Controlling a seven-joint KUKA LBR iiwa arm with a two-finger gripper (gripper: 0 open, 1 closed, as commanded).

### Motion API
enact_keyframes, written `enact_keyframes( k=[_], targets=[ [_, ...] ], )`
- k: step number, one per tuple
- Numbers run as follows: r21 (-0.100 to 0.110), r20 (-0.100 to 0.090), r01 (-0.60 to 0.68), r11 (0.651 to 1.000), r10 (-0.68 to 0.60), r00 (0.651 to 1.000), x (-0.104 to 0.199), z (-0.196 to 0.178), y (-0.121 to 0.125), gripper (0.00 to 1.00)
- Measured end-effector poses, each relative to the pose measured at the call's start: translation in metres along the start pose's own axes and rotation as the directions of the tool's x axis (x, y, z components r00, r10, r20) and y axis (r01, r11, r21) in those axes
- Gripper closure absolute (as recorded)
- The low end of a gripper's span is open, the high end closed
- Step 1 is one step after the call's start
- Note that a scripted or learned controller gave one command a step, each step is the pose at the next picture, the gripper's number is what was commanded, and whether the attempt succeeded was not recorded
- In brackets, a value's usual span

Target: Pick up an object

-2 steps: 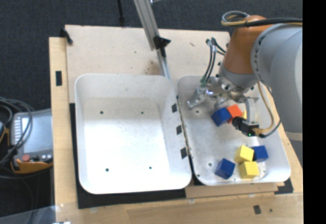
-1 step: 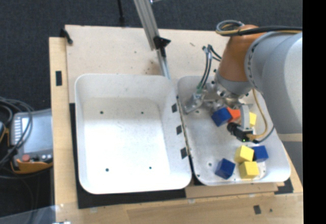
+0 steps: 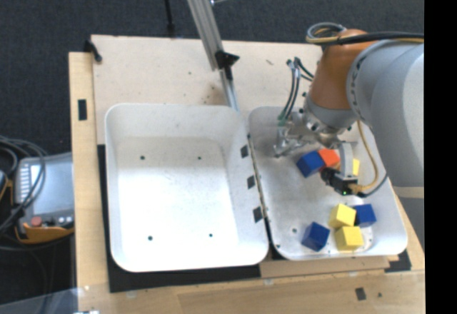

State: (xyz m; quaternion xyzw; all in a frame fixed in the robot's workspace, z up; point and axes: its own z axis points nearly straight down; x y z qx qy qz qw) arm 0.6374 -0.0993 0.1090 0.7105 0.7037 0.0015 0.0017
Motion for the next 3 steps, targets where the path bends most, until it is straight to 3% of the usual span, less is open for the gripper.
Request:
enact_keyframes(
  k=[2,3],
  targets=[
    [-0.002,0.001,0.005,1.000,-0.005,1.000,-0.012,-0.108,-0.004,1.00],
    [0.000,0.000,0.010,1.000,-0.010,1.000,-0.014,-0.132,-0.003,1.00]
  ],
)
